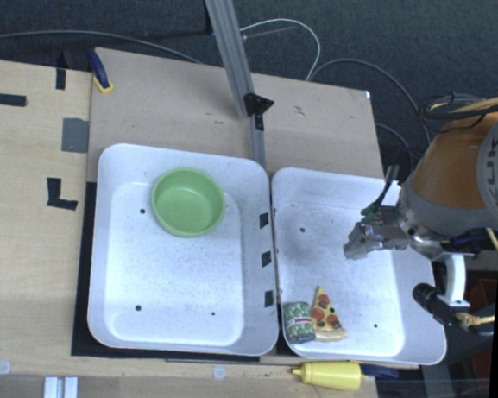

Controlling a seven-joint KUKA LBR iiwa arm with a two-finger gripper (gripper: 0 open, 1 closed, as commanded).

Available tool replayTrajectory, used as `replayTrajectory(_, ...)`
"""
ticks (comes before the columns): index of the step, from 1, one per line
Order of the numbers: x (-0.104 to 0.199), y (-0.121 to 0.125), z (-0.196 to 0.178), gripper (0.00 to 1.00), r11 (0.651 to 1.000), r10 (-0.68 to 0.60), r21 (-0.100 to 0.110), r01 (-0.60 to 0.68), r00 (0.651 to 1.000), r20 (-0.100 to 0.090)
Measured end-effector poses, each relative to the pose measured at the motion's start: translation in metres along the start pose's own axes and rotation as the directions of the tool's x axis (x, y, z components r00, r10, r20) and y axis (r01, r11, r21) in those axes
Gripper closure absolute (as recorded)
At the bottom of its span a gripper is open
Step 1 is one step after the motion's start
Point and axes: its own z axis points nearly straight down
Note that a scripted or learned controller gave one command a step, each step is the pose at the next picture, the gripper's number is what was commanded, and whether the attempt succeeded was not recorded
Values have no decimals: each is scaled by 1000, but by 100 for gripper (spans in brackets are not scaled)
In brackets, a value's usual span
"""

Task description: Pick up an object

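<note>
A pizza-slice toy [327, 314], yellow crust with red toppings, is lying in the right bin [398, 276] near its front-left corner, tip pointing away. The end effector [362, 241] is hovering above; its opening cannot be judged.

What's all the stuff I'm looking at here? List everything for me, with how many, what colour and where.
Bins: 2, white, side by side on the bench; left bin, right bin.
Bowl: 1, green, upper part of the left bin.
Toy pizza slice: 1, yellow with red spots, near front of the right bin.
Small packet: 1, green and grey, touching the pizza slice on its left.
Bottle: 1, yellow, lying on the bench just outside the right bin's front rim.
Clamp: 1, blue and yellow, at the bench's far left corner.
Metal pole: 1, grey, slanting above the bins.
Arm: 1, grey and orange, from the right.
Gripper: 1, grey, above the right bin.
</note>
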Motion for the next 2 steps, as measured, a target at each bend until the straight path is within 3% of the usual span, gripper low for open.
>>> replayTrajectory(2,112,25,3,100,1000,-8,0,8,1000,-3)
